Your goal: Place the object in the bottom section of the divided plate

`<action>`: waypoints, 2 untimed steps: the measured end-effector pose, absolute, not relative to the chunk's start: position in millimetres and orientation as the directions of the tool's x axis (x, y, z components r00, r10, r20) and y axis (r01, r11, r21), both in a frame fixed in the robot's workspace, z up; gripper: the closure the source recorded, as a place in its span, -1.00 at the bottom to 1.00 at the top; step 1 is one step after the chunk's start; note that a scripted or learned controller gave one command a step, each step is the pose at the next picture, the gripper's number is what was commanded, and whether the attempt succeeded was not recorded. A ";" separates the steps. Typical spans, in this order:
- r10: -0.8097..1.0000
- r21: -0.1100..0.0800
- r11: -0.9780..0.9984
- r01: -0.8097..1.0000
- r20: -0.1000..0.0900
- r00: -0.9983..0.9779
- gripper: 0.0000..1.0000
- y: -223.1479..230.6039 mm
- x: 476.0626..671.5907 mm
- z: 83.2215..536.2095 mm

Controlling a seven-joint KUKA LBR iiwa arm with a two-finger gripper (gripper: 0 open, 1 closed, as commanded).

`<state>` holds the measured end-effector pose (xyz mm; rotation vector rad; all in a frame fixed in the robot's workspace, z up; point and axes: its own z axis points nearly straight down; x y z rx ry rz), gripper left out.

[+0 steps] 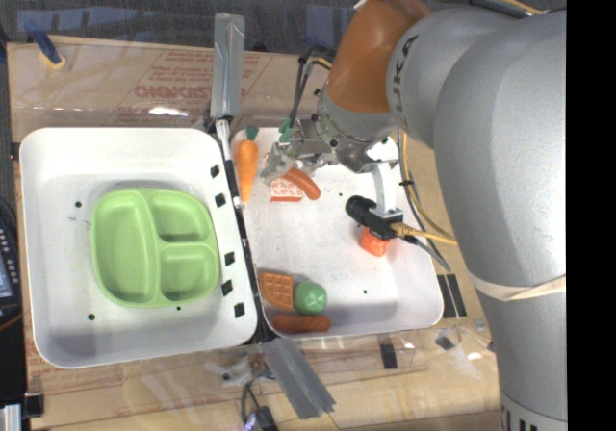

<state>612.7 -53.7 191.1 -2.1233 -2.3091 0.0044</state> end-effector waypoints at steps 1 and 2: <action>0.999 -0.006 0.033 0.999 0.001 -0.033 1.00 34.2 561.2 190.6; 0.999 -0.007 0.052 0.999 0.000 -0.052 1.00 44.7 540.1 190.1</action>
